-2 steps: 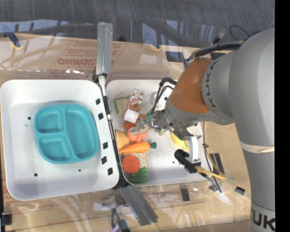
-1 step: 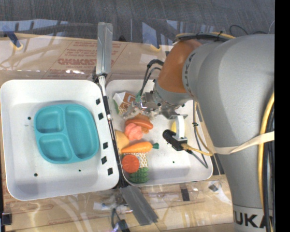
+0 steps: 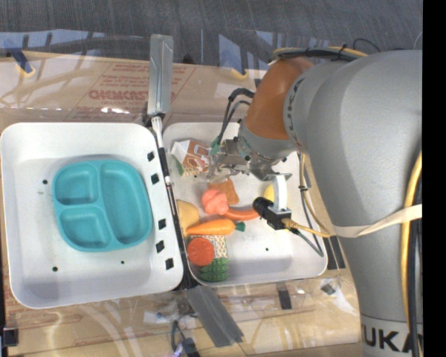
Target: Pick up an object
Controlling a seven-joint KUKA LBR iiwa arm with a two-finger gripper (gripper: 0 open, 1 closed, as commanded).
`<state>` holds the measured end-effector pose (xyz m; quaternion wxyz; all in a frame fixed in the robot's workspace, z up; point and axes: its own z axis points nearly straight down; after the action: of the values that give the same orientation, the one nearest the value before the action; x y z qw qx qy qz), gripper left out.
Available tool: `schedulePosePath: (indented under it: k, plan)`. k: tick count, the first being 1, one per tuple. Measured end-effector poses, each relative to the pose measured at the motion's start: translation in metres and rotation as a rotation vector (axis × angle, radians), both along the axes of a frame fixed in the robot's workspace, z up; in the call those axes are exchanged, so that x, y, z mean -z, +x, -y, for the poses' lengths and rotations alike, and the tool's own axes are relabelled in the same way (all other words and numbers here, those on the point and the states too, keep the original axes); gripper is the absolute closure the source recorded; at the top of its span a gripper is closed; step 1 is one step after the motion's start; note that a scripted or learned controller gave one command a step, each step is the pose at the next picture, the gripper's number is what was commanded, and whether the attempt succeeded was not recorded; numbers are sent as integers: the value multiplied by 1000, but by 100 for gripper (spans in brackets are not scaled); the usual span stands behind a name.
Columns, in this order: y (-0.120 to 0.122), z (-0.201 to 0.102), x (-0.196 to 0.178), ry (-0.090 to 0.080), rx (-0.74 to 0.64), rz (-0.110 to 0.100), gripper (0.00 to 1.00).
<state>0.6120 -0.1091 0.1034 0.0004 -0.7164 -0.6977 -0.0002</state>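
I see my gripper point(image 3: 221, 163) low in the right bin point(image 3: 306, 262), down at the far end near a small printed packet point(image 3: 193, 157). I cannot tell from here how the jaws stand, or if anything is caught. The toy food sits in a pile just beside it: an orange piece point(image 3: 217, 198), a carrot point(image 3: 210, 228), a tomato point(image 3: 201, 251). The teal tray point(image 3: 100, 203) lies alone in the left bin point(image 3: 22, 274). I think nothing is lifted yet, so the pick is not done
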Motion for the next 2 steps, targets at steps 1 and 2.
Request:
schedulePosePath:
  k: [1,2]
  plan:
    - [39,-11,-89,-1,-83,3,100]
    - [38,-11,-86,-1,-84,-1,0]
